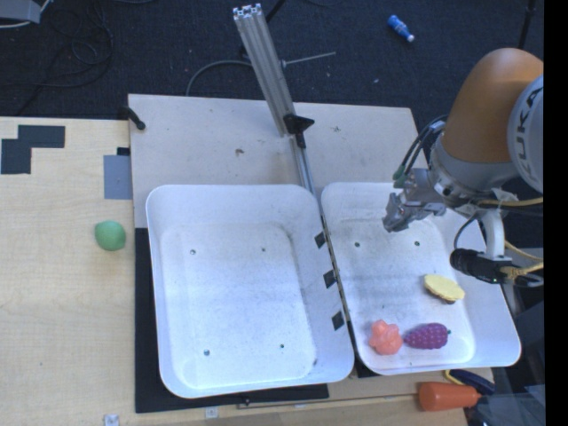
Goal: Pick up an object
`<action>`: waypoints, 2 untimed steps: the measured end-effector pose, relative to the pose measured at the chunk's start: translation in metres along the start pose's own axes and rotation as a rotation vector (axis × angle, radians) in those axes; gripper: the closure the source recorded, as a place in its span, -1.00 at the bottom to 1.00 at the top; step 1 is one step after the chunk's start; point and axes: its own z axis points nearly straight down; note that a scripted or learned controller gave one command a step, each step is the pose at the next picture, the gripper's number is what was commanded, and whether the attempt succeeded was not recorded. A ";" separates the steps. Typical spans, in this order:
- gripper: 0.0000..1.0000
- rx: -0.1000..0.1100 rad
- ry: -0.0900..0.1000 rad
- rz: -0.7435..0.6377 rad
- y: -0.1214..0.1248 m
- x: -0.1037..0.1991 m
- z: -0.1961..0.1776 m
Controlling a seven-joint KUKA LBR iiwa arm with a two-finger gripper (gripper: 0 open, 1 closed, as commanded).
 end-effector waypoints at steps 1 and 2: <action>1.00 0.001 0.000 0.000 0.000 0.049 0.000; 1.00 0.002 0.000 -0.001 -0.014 0.107 0.008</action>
